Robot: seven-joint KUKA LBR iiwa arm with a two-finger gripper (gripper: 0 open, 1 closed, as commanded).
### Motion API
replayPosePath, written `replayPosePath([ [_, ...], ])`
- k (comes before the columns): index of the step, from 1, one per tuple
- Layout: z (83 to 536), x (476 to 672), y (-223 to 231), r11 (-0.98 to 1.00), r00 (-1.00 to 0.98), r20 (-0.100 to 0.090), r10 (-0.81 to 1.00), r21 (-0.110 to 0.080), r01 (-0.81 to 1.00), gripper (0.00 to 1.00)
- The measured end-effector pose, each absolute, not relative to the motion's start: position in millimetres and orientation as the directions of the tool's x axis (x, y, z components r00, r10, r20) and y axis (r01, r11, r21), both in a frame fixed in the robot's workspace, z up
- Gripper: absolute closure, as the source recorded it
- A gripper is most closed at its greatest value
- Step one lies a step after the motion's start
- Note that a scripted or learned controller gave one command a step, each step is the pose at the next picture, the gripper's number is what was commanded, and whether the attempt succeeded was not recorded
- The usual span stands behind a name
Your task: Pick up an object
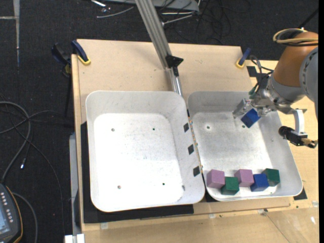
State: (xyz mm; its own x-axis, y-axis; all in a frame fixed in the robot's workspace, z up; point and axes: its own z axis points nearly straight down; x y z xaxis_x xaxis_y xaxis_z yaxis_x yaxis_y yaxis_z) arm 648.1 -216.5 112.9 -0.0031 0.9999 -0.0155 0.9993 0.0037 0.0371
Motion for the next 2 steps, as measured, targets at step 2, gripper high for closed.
replayPosePath([
  [2, 112.8, 649.1, -217.7, 0.004, -0.003, -0.014, 1.0, 0.037, 0.999, 0.0],
])
